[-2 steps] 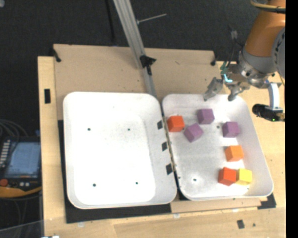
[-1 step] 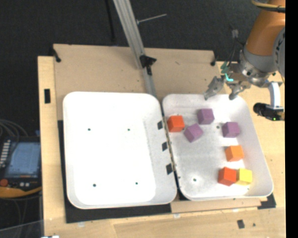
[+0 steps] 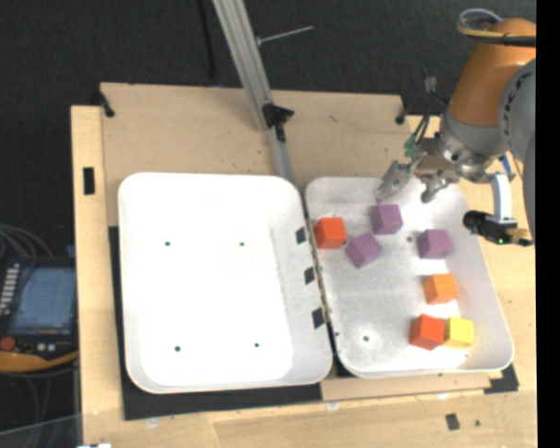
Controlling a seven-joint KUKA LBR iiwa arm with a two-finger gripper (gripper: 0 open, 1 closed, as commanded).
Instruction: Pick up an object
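Observation:
Several small blocks lie in the right bin (image 3: 355, 343). An orange block (image 3: 330, 232) sits near its left wall. Three purple blocks lie at the upper middle (image 3: 386, 217), the middle (image 3: 362, 249) and the right (image 3: 434, 243). Lower right are an orange block (image 3: 440, 288), a red-orange block (image 3: 428, 330) and a yellow block (image 3: 461, 331) touching it. My gripper (image 3: 412, 188) hangs over the bin's far edge, just above and right of the upper purple block. Its fingers (image 3: 389, 183) are spread open with nothing between them.
The left bin (image 3: 205, 278) lies beside the right one, with black clips (image 3: 310, 274) along the shared wall. A slanted metal post (image 3: 252, 73) rises behind the bins. A screen unit (image 3: 37, 304) sits off the bench at the left.

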